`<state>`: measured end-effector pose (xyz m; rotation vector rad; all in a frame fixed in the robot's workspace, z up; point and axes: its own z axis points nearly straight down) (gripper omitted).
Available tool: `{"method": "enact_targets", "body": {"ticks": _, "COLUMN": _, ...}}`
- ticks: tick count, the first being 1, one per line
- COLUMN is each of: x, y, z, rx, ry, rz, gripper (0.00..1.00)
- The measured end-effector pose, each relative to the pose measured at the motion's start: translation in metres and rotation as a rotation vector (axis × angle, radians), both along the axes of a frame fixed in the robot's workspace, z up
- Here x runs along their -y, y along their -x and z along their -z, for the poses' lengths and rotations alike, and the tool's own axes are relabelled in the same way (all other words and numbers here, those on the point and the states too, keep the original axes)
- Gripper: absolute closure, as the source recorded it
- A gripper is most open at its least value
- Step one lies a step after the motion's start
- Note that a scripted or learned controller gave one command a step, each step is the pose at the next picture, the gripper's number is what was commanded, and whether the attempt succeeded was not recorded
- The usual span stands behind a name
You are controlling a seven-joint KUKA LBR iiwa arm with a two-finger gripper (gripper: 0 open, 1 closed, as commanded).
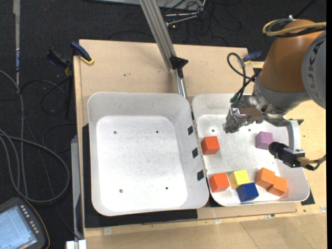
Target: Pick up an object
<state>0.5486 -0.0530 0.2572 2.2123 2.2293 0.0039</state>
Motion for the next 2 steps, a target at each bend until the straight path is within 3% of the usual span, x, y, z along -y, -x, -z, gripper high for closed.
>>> {"method": "enact_targets", "body": {"ticks": 1, "x": -0.056, "y": -0.019, "z": -0.003, "rx": 0.0, "ry": 0.0, "rz": 0.0, "gripper": 1.0}}
{"method": "enact_targets", "body": {"ticks": 2, "x": -0.104, "y": -0.022, "z": 0.01, "rx": -0.004, "ry": 0.0, "rz": 0.0, "gripper": 1.0}}
